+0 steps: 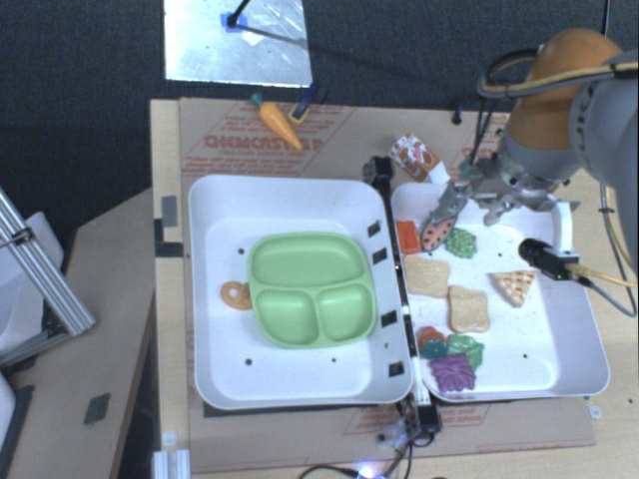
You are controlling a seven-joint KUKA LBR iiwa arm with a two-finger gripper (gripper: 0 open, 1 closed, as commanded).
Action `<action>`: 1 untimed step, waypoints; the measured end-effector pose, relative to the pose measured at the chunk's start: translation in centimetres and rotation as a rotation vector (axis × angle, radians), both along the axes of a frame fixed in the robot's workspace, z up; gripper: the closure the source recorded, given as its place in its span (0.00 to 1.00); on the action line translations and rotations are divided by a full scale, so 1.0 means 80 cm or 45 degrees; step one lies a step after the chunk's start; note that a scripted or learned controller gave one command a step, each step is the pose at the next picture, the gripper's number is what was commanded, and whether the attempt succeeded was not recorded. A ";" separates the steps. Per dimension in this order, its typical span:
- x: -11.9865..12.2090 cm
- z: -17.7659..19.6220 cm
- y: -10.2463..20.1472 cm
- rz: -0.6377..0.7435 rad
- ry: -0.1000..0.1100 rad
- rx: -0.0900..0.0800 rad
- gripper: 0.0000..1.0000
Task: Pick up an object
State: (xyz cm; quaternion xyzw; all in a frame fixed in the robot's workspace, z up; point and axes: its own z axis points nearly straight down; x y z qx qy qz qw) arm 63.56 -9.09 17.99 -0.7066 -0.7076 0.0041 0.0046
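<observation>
The gripper (446,213) hangs low over the right bin (574,337), its fingers (440,220) reaching an orange-red speckled toy piece (436,234) beside the green broccoli (460,242); whether they grip it I cannot tell. Toy foods crowd this bin, giving the arm many targets nearby.

The grey arm (589,118) reaches in over the right bin (579,367), its orange band (559,68) uppermost. The gripper (446,211) slants down toward that bin's upper left corner.
</observation>
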 end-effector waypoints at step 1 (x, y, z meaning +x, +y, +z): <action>0.004 0.010 0.000 0.002 -0.017 -0.001 0.00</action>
